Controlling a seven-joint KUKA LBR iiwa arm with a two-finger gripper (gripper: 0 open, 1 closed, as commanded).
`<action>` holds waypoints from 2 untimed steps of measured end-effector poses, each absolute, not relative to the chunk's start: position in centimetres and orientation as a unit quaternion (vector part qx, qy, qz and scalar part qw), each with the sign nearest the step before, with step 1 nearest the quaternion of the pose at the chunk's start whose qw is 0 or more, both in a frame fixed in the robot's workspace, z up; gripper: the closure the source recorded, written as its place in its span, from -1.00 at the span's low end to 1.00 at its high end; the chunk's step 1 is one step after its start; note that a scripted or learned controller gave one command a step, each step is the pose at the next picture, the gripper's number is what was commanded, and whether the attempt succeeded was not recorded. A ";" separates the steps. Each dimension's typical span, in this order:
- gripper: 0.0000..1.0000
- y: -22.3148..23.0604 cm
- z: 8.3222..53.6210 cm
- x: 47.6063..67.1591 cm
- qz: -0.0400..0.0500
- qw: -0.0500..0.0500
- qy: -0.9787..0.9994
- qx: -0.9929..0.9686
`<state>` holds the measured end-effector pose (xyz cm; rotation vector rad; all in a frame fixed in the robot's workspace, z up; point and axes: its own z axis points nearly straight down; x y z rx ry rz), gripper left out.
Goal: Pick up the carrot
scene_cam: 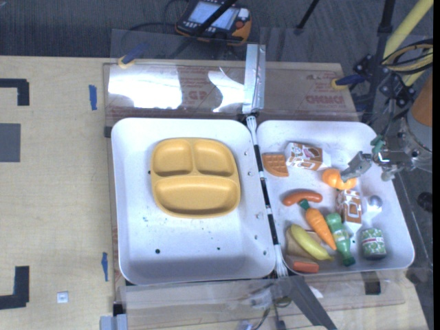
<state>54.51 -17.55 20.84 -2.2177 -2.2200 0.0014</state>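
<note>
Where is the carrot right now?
The carrot lies in the right bin, between the banana and green bottle, just below the sausage.

This is a robotics lab, not a home. Two white bins [130, 205] sit on a wooden bench [48, 184] marked with black and blue tape. At the top of the frame a handheld control pendant [212, 18] lies on grey carpet, with tripod legs [323, 2] and cables at upper right.

Carrot [320, 227] in right bin [402, 215], beside banana [307, 242].
</note>
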 end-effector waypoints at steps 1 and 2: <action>-1.00 -18.6 9.5 58.5 0.000 0.002 -0.624 -0.781; 1.00 -18.5 10.5 58.6 0.000 0.001 -0.625 -0.781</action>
